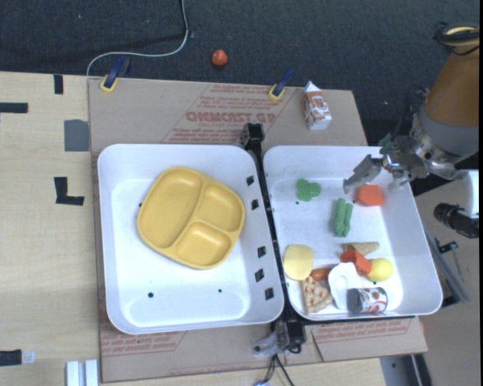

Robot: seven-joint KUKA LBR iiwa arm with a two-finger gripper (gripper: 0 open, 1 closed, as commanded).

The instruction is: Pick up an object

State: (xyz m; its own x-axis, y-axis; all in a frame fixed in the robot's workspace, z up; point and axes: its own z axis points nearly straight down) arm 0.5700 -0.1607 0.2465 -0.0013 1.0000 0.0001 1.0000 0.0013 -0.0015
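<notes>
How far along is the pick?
Done: the gripper is over the right bin, just above the orange piece. In hand: nothing visibly between its fingers. Left: grasp and lift; the orange piece, green pieces and other toys lie in the bin.

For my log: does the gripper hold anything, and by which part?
Nothing is held. The gripper is open above the right bin, beside the orange piece.

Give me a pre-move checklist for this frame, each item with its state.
1. Pincer over the right bin: ok.
2. Target near it: orange piece just below the pincer: ok.
3. Nothing between its fingers: ok.
4. Room around target: green stick lies apart to its left: ok.
5. Pincer height above the piece: cannot tell.
6. Yellow plate in left bin, out of the way: ok.
</notes>
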